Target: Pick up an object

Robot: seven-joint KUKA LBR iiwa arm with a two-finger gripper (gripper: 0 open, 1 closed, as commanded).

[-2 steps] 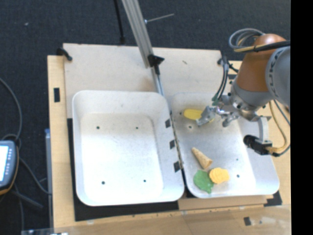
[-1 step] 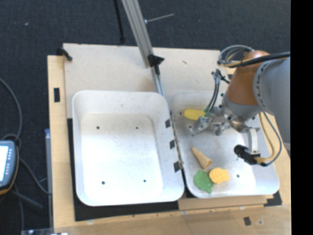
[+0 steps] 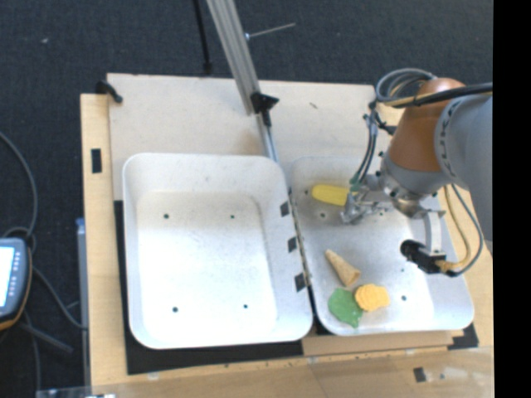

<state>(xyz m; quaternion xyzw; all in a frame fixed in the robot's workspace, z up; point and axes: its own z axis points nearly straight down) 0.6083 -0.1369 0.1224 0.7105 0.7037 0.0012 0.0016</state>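
The arm (image 3: 431,143) reaches into the right bin (image 3: 448,305) from the right, its gripper (image 3: 355,208) low over the bin's upper part, just right of a yellow banana-like piece (image 3: 329,194). Whether the tool is released or clenched cannot be told from this view, and nothing can be made out between its tips. Nearer the bin's front edge lies a tan cone (image 3: 343,265), and below it a green leaf-shaped piece (image 3: 343,306) touching an orange-yellow lump (image 3: 372,297). The left bin (image 3: 166,172) sits beside the right bin, touching it.
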